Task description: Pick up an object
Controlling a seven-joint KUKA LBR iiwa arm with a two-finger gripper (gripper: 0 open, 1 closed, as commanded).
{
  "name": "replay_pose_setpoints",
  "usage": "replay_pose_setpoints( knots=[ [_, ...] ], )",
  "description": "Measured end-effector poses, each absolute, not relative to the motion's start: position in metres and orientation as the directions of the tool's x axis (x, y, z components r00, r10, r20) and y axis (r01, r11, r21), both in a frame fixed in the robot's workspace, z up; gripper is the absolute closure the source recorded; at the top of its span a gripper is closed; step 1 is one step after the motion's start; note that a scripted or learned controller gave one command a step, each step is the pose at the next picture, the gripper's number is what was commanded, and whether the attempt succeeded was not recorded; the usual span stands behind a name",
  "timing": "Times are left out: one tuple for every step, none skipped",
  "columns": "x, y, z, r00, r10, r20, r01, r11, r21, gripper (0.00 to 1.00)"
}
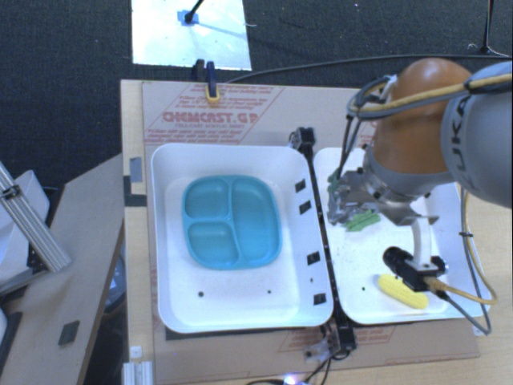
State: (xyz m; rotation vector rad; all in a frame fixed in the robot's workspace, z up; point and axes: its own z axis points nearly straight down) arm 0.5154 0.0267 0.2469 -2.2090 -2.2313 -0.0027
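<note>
You are looking down on two shallow white bins side by side: the left bin holds a light blue divided plastic plate, and the right bin holds a yellow corn-shaped toy near its front and a green object just beside the gripper. Whether the claw grips anything, you cannot tell. The bins rest on a clear sheet printed "CHEMCAST GP", over a tan bench above dark carpet

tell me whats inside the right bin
A green object beside the gripper and a yellow corn-like piece near the front. The arm covers the bin's back part.
</note>
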Motion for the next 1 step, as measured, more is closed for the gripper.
replay_pose_setpoints(
  knots=[
    [0.508,0.0809,0.2289,-0.01,1.0,0.002,1.0,0.01,-0.001,1.0]
  ],
)
